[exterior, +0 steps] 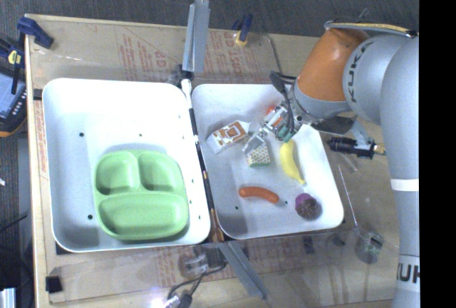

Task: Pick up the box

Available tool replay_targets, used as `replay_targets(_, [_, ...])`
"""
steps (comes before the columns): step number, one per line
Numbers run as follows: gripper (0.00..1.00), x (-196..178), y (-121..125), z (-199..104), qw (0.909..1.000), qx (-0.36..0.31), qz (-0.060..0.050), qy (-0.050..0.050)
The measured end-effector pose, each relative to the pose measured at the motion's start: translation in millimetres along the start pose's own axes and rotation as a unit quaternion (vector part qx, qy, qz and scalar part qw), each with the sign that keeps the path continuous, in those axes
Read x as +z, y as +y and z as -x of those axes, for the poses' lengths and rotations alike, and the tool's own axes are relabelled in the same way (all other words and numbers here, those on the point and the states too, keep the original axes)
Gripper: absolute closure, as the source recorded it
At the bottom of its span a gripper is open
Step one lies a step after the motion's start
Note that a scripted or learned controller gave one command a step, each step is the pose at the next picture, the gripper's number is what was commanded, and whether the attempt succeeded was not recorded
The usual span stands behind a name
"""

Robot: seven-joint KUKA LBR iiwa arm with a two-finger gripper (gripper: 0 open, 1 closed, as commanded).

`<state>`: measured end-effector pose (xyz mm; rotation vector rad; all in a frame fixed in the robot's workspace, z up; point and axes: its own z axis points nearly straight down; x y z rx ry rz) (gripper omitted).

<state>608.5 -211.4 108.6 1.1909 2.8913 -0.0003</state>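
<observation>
Arm over the right bin (pixel 324 178), gripper (pixel 269 130) low among the food items near the box (pixel 229 135).

The box, white with orange-brown print, lies tilted just left of the gripper, free on the bin floor; whether the jaws are open or closed cannot be told. Right under the gripper lies a small patterned packet (pixel 259 154). Right of the box and past the packet is a banana (pixel 289 160); below the box, a sausage (pixel 258 194), and farther right a dark plum (pixel 308 206). Well left of the box, in the left bin (pixel 64 107), sits a green tray (pixel 141 194).
</observation>
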Motion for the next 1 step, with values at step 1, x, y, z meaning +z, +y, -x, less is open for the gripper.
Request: replay_targets(1, [1.00,-10.9,1.2,0.6,1.0000,-0.002,0.000,-0.001])
